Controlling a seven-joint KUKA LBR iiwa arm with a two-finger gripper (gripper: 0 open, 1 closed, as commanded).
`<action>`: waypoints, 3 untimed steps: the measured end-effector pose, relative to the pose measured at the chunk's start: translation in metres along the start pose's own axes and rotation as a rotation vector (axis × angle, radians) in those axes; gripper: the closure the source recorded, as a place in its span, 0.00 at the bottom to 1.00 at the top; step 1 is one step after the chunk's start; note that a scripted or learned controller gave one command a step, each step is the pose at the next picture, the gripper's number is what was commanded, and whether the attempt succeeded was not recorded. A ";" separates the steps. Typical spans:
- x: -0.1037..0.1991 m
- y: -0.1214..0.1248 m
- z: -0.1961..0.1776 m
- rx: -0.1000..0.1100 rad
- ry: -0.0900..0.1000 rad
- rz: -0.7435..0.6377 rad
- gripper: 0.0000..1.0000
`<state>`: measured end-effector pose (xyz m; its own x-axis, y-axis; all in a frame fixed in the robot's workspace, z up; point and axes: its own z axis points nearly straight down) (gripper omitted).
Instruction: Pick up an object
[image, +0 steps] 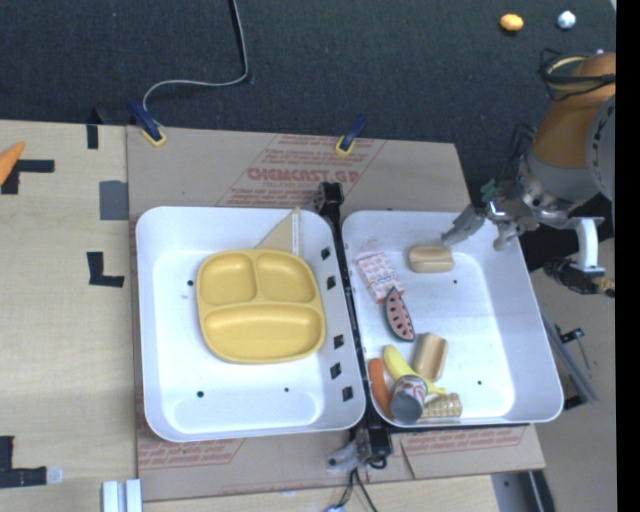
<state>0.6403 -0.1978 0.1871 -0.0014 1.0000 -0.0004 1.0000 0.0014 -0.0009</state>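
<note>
Two white bins sit side by side on the table, and our fingers (487, 224) hang spread and empty over the right bin (505, 330), just past its far rim. Just beside them lies a tan block (431, 260), likely our easiest target since it lies apart. Farther off, the watermelon slice (399, 314) and cluttered toys crowd together.

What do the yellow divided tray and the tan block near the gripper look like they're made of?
Yellow divided tray: probably moulded plastic, smooth with a slight sheen and rounded compartment ridges. Tan block: matte, soft-edged, possibly foam or a plastic toy bread piece; too small to tell for sure.
</note>
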 end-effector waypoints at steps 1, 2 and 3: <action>0.059 0.027 0.092 -0.005 -0.004 0.000 0.00; 0.072 0.030 0.097 -0.003 -0.007 0.002 0.00; 0.081 0.030 0.097 -0.004 -0.008 0.003 0.00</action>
<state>0.6697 -0.1165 0.0898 0.0013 1.0000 -0.0086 1.0000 -0.0013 0.0031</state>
